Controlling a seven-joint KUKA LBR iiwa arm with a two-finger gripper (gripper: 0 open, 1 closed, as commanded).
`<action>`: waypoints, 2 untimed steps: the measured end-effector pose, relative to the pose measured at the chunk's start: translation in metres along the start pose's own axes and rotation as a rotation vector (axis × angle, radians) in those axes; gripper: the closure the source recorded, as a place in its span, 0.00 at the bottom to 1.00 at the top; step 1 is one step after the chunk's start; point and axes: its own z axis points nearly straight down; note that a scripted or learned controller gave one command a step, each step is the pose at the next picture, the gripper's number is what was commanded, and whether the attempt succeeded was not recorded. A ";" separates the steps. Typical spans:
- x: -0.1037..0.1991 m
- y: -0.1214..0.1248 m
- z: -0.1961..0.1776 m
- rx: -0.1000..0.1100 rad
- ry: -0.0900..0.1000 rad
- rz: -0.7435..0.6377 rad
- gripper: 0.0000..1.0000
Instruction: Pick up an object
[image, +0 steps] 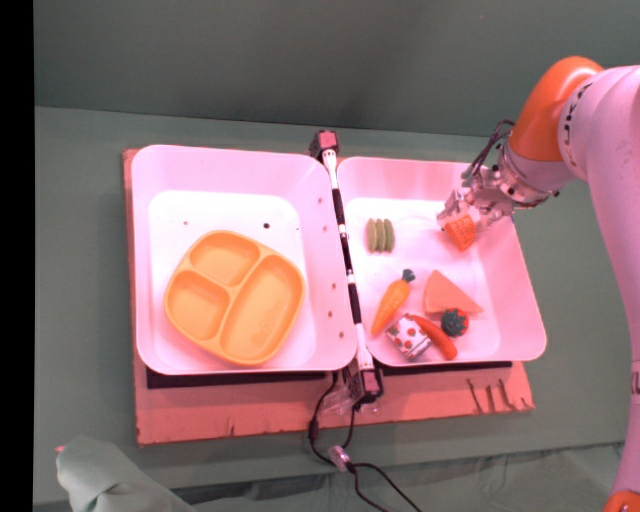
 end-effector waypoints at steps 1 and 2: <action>0.002 0.005 -0.047 0.005 0.000 -0.002 1.00; -0.001 0.011 -0.115 0.003 -0.001 -0.002 1.00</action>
